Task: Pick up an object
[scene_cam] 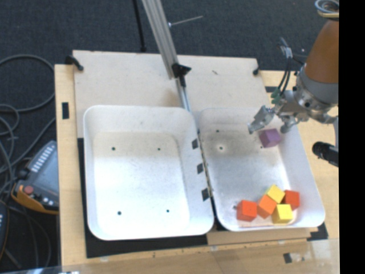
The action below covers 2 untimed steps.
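Note:
My gripper (pixel 272 124) hangs over the far part of the right bin (pixel 228 170), below the grey wrist and orange band. Its two fingers (pixel 258 121) are spread apart, so it is open. A purple block (pixel 270 137) lies just below and between the fingertips, near the bin's far right wall; I cannot tell whether the fingers touch it. A cluster of blocks sits in the near right corner of the same bin: an orange one (pixel 247 210), another orange one (pixel 266 205), two yellow ones (pixel 276 194) and a red one (pixel 292 198).
The left bin (pixel 142 170) lies beside the right one, with a dividing rim between them. A slanted metal post (pixel 162 33) rises from the back of the bench. Cables and a pendant (pixel 37 178) lie left of the bench.

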### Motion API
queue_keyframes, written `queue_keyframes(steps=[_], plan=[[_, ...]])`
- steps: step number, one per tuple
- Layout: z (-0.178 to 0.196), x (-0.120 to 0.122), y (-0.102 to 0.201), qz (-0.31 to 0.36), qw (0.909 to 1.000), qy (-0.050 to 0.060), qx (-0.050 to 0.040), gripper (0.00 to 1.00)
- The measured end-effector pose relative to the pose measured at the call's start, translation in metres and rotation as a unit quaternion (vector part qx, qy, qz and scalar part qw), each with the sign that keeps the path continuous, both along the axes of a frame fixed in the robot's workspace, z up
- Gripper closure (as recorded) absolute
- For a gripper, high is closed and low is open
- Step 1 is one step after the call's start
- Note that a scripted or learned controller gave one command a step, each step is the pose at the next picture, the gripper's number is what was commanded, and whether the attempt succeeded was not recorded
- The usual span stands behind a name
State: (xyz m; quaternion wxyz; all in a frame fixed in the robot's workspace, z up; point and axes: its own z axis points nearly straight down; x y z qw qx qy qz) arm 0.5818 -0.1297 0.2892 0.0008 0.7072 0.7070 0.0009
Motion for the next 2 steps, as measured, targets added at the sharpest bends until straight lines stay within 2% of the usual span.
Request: queue_keyframes(steps=[1, 2], plan=[[-0.044, -0.064, -0.071, -0.004, 1.0000, 0.003, -0.0018, 0.00], [-0.056, -0.060, -0.054, 0.001, 1.0000, 0.001, -0.0008, 0.00]])
